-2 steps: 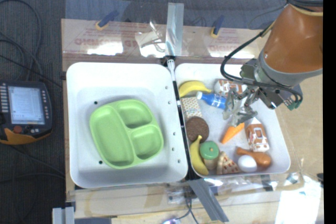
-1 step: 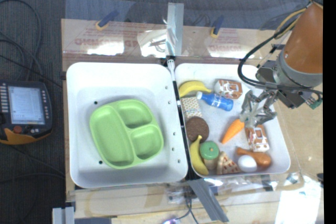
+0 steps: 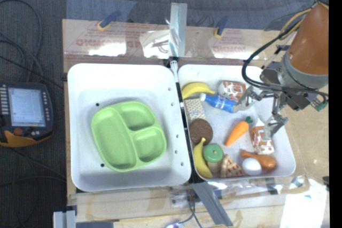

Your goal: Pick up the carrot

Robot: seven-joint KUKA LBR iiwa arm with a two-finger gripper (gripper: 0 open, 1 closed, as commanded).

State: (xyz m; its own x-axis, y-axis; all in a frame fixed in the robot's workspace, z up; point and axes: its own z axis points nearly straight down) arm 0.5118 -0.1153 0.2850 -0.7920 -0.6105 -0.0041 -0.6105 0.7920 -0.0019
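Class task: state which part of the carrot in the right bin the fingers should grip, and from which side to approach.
Grip the carrot across its thick middle, coming from above. It lies flat and slanted, green top toward the upper right, with bare bin floor along both long sides for the fingers.

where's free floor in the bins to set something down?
Left bin: bare white floor all around the green divided plate, widest along the far wall and the view's left wall. Right bin: crowded. Small bare patch between the carrot, the blue bottle and the brown cookie; the gripper hangs over the far right side.
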